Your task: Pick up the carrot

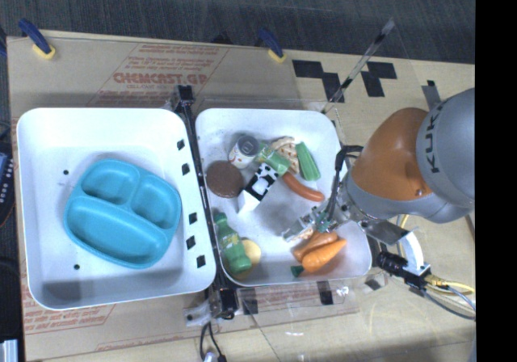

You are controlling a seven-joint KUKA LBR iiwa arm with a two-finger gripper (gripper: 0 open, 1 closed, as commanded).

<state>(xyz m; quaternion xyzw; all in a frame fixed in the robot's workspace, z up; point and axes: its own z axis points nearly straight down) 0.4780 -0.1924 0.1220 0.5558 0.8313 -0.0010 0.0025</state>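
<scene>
The carrot (321, 253) is orange with a small green stub at its lower left end. It lies in the front right corner of the right bin (212, 130), next to the bin's near wall. My gripper (311, 225) hangs at the carrot's upper left edge, low over the bin floor, and I cannot make out whether it touches the carrot. The grey arm with its orange band (392, 166) reaches in from the right over the bin's rim.
The right bin also holds a brown disc (225, 178), a grey can (245, 146), a black-and-white box (260, 183), a green vegetable (307, 160), a red sausage (301, 187), a green bottle (231, 244) and a lemon (253, 252). A blue divided plate (123, 211) lies in the left bin (32, 142).
</scene>
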